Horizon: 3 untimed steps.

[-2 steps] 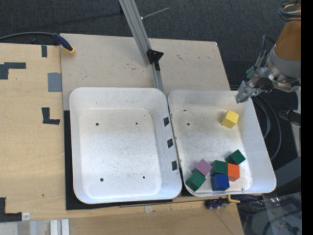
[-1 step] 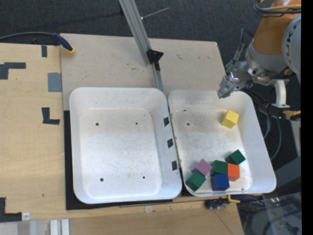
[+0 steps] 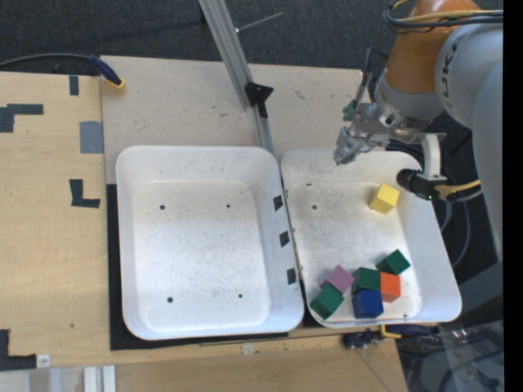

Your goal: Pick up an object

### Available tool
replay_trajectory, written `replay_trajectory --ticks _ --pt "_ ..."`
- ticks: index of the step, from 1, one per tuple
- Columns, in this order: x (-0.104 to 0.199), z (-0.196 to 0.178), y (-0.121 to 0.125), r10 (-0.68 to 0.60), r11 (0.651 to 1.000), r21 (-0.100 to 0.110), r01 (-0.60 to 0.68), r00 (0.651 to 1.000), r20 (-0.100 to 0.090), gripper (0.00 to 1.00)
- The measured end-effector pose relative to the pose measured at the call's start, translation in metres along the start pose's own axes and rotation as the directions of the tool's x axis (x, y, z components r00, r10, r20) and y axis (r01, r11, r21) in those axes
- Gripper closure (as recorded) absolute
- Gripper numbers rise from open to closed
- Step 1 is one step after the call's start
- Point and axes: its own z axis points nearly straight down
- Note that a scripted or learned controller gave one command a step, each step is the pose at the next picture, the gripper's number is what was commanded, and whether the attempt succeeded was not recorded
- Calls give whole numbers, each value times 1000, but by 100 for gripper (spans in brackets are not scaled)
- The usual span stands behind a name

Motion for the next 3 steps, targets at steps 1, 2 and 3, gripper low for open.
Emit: replay_trajectory --ticks 1,2,3 --pt "57 5 0 -1 1000 1 1 1000 0 100" --pt "110 12 8 0 1000 0 0 1000 0 100" --pt "158 11 24 0 1000 -1 0 1000 0 100"
